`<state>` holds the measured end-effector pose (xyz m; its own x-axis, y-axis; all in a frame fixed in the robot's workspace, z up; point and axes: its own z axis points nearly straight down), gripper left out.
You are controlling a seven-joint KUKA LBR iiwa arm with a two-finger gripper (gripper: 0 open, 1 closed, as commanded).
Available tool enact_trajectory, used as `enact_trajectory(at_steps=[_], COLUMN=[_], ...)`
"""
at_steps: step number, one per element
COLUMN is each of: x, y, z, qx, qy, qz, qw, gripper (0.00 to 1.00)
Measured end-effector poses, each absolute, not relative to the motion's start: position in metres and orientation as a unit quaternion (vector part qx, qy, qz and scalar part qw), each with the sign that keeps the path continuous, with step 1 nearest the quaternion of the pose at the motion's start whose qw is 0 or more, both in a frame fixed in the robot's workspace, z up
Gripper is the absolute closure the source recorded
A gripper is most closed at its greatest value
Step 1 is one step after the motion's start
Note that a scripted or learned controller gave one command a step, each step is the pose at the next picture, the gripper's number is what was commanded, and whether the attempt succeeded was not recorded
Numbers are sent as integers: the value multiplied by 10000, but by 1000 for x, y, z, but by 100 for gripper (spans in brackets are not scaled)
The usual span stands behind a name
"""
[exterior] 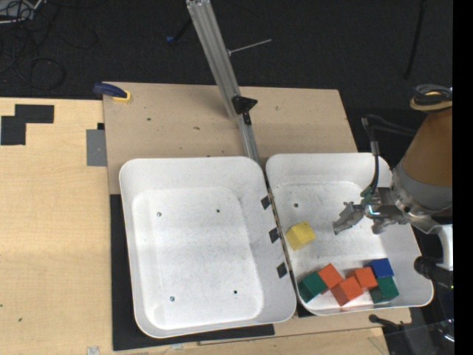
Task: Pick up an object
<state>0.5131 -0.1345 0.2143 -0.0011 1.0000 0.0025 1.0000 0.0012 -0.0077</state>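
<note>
Yellow block [301, 235] left of gripper [360, 218]

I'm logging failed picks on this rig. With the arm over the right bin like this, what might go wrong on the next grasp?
1. The pincer hangs above bare floor of the right bin, beside the yellow block; closing there would likely grab nothing.
2. The orange blocks, green blocks and blue block sit packed together, so a finger may land on a neighbour.
3. That cluster hugs the bin's near wall, which could block a finger.
</note>
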Motion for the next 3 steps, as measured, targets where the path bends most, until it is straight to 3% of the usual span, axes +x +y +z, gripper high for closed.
enact_trajectory(at_steps=[1, 3], x=[514, 516], y=[-136, -135], z=[216, 92], qx=[-7082, -7075], qy=[-7060, -7067], qz=[6, 7], qw=[14, 15], gripper=[0, 0])
